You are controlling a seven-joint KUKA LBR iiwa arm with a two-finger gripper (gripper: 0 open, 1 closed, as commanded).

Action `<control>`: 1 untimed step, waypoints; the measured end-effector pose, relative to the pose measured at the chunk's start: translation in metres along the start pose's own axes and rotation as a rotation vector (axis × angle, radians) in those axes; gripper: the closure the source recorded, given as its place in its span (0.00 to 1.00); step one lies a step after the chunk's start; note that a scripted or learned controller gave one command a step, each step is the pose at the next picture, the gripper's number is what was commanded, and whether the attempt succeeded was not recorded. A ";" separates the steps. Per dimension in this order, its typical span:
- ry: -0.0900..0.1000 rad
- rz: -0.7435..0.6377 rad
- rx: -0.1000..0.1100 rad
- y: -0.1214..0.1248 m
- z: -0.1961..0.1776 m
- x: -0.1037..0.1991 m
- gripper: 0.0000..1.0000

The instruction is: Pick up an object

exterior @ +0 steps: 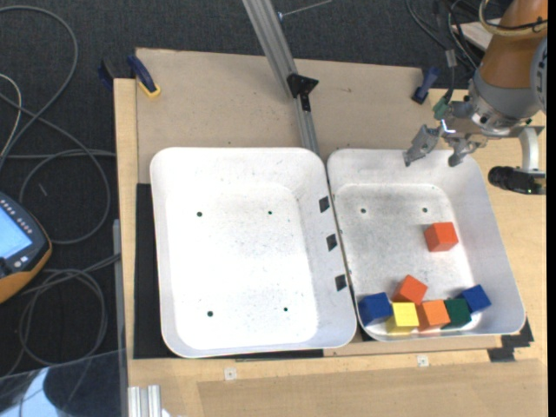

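Your hand [438, 150] hangs over the far rim of the right bin [493, 233], fingers spread apart with nothing between them. The blocks lie well apart from it. A lone orange block [441, 236] sits mid-bin. Along the near wall a cluster crowds together: blue block [374, 307], yellow block [405, 314], an orange cube [413, 288] tilted behind them, another orange one [432, 314], what looks like a green block [457, 311], and a second blue cube [475, 298]. The left bin [174, 181] sits beside it on the bench [217, 85].
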State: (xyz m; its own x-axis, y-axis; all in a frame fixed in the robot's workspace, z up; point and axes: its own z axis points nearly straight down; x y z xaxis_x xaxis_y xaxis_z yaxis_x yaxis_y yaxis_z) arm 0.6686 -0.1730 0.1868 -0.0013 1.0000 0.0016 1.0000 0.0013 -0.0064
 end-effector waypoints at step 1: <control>0.000 0.001 -0.001 -0.007 0.046 0.005 0.00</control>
State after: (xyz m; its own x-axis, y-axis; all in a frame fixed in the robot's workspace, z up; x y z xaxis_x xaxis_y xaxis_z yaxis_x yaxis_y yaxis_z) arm 0.6614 -0.1681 0.1409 -0.0003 1.0000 0.0015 1.0000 0.0003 -0.0058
